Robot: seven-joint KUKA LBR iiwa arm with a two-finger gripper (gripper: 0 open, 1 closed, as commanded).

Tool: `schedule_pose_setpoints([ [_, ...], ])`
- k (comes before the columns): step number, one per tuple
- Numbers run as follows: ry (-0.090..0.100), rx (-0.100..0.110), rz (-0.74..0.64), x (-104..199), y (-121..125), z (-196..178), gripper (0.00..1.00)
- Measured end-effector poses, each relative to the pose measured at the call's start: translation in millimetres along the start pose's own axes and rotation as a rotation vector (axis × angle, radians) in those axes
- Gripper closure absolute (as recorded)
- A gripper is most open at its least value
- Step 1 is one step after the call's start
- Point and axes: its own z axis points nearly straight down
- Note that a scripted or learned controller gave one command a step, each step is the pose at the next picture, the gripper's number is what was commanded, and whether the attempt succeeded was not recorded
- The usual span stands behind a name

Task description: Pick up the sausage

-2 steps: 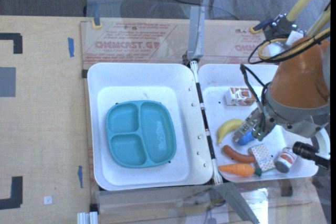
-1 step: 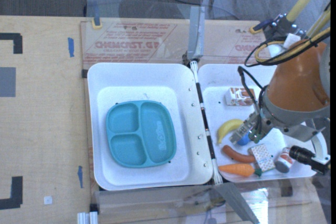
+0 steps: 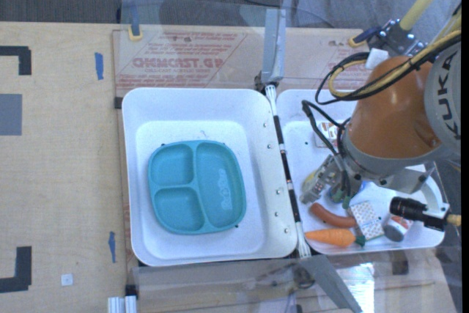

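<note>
The sausage [image 3: 331, 215] is a reddish-brown curved link lying near the front of the right bin [image 3: 293, 130]. Just in front of it lies an orange carrot [image 3: 331, 237] with a green top. My gripper [image 3: 324, 183] hangs low in the right bin, slightly above and to the left of the sausage, under the orange wrist band [image 3: 392, 110]. The view shows nothing held between its fingers. The arm hides much of the right bin.
The left bin [image 3: 139, 157] holds a teal divided plate [image 3: 196, 187]. A white patterned packet [image 3: 366, 219] and a small grey item [image 3: 394, 229] lie right of the sausage. Cables [image 3: 344, 73] loop off the arm at the back.
</note>
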Motion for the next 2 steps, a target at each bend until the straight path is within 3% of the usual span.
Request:
schedule_pose_setpoints([
  [1, -0.003, -0.001, 0.306, 5.2, 7.0, 0.2, 1.00],
  [2, -0.003, -0.001, 0.321, -1.4, -2.1, 0.2, 1.00],
])
